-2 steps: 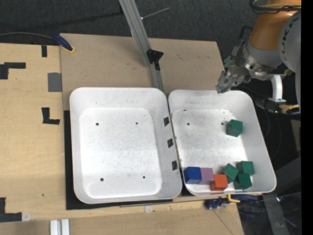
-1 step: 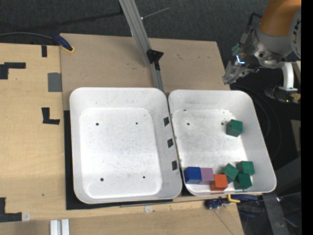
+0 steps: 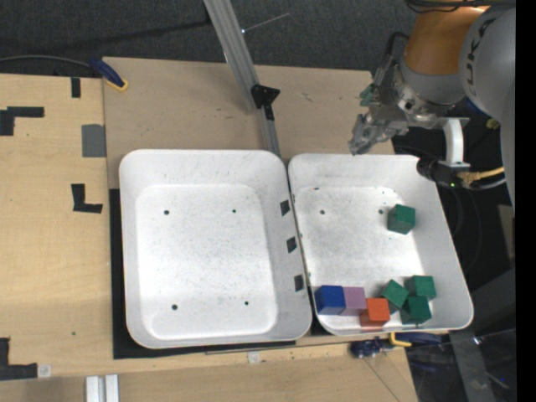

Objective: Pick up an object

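Above the far rim of the right bin (image 3: 435, 193), the tool (image 3: 366, 141) hovers, grip unclear, well apart from the blocks (image 3: 381, 301).

Tan wooden bench (image 3: 193, 111), dark floor (image 3: 100, 15)

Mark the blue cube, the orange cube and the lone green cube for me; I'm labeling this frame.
blue cube (image 3: 330, 298): camera view, top face.
orange cube (image 3: 377, 310): camera view, top face.
lone green cube (image 3: 401, 219): camera view, top face.
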`<state>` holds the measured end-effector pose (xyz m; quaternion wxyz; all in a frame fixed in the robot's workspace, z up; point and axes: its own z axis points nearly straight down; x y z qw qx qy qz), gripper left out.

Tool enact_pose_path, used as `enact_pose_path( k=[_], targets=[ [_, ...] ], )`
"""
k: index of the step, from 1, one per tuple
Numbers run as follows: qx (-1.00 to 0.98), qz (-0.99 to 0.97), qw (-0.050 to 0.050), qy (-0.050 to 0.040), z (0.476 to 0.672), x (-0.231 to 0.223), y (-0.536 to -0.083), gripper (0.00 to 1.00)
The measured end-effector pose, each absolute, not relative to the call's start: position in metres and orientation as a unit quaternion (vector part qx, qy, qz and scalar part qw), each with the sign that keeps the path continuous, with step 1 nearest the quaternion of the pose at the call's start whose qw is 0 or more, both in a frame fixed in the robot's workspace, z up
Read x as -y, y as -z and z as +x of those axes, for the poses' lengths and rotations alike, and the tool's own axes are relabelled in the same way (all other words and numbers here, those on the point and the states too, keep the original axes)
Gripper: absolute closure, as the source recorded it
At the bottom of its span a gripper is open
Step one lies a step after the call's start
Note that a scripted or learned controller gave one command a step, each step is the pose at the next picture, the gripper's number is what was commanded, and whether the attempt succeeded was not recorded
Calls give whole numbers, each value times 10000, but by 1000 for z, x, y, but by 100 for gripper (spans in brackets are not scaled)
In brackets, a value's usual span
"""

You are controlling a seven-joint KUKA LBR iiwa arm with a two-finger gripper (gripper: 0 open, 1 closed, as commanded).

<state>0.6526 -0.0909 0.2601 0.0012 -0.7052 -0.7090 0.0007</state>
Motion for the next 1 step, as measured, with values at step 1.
enact_pose_path(
  k=[1],
  targets=[
    [7090, -7053, 14, -11, 643, 41, -244, 100]
  ],
)
